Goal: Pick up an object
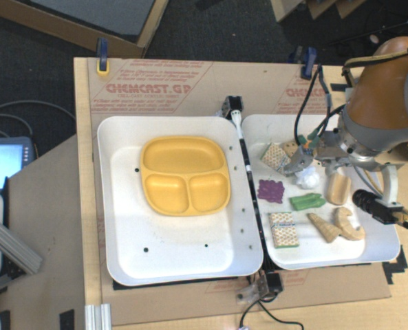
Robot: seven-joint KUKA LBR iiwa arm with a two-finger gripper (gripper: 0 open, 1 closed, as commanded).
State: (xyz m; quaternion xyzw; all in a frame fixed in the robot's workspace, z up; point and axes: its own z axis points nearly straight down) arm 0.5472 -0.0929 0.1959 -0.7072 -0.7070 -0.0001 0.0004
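Note:
The right bin (pixel 376 253) holds several small objects: a patterned block (pixel 274 156) at the back left, a purple piece (pixel 270 190), a green piece (pixel 307 201), a checked block (pixel 284 229), a tan cylinder (pixel 338 188), tan curved pieces (pixel 338 227) and a white crumpled thing (pixel 307 178). My gripper (pixel 304 161) is low in the back of this bin, right above the white thing and beside the patterned block. The arm (pixel 379 102) reaches in from the right and covers the bin's back right part.
The left bin (pixel 121 239) carries a yellow three-compartment tray (pixel 185 174). A black divider rail (pixel 248 184) runs between the bins. Cables (pixel 307 108) hang near the wrist. Blue clamps (pixel 102 56) hold the bench board at the back.

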